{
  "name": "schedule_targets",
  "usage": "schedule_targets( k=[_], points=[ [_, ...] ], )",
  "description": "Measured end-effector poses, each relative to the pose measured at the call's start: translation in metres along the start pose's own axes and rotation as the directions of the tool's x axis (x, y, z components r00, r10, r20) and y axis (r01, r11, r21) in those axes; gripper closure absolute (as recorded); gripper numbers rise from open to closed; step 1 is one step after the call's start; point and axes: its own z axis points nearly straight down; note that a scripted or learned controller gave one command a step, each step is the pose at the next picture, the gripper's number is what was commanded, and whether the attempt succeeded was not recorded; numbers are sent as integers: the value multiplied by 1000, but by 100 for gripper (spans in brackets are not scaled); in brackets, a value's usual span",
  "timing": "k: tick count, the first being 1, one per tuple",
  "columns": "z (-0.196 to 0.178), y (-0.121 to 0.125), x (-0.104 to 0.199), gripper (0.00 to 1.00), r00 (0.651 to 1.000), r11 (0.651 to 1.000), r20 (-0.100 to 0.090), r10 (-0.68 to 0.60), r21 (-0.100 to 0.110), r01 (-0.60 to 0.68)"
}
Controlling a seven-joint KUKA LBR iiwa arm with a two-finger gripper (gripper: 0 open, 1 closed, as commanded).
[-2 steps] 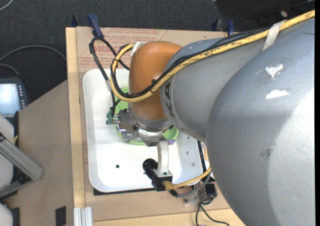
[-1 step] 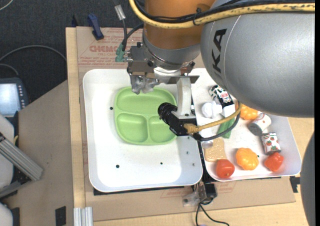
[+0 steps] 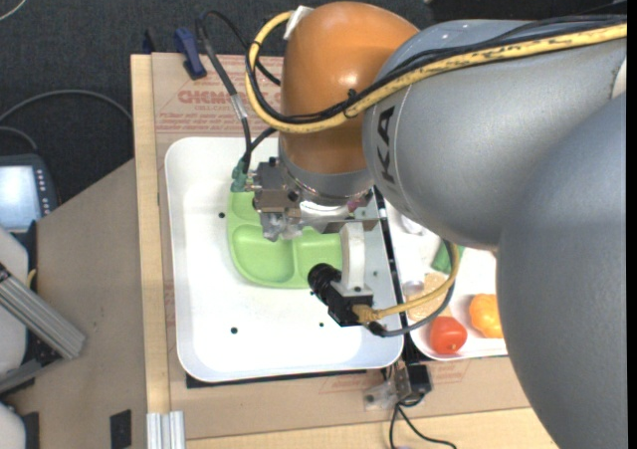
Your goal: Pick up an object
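Grey arm [image 3: 518,138] looms over white bins [image 3: 199,268] on wooden bench [image 3: 159,138].

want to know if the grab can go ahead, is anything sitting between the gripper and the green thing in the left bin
Nothing visible does. The gripper is down over the green object in the left bin, with no other item showing between them. The arm's own wrist hides the contact area, so whether it touches cannot be told.

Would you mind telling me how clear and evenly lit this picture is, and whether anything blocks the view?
Camera view: lighting is even and soft, with a mild sheen on the orange band; the grey arm, close to the lens, looks slightly soft and covers much of the right bin; the green dish in the left bin is sharp, with faint shadows.
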Motion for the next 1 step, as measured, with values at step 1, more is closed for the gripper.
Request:
schedule_targets(
  k=[1],
  points=[
    [-95, 42, 14, 100, 1000, 1000, -8, -4, -24, 4]
  ],
)
